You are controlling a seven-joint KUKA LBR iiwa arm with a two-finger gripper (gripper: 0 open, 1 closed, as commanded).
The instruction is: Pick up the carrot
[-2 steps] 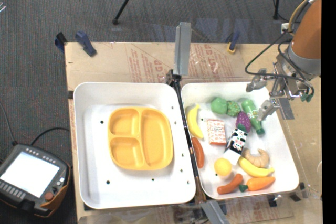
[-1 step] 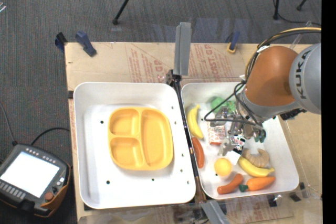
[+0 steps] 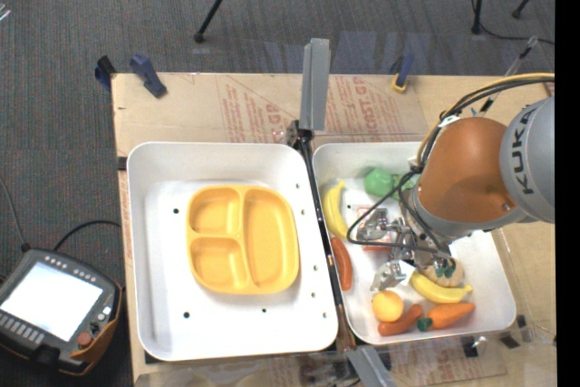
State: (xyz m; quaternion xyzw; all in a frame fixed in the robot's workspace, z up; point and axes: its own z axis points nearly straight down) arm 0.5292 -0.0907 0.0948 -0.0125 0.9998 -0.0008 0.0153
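In the right bin (image 3: 504,285), the carrot (image 3: 450,314) lies at the near right corner beside an orange-yellow round fruit (image 3: 388,306) and below a banana (image 3: 439,289), while just beyond hovers the gripper (image 3: 405,260), whose state I cannot tell.

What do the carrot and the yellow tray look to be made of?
The carrot looks like moulded plastic toy food: even orange colour, smooth skin with a slight sheen. The yellow tray looks like rigid plastic with a satin finish: uniform colour, rounded moulded compartments, soft highlights. Neither material is certain from above.
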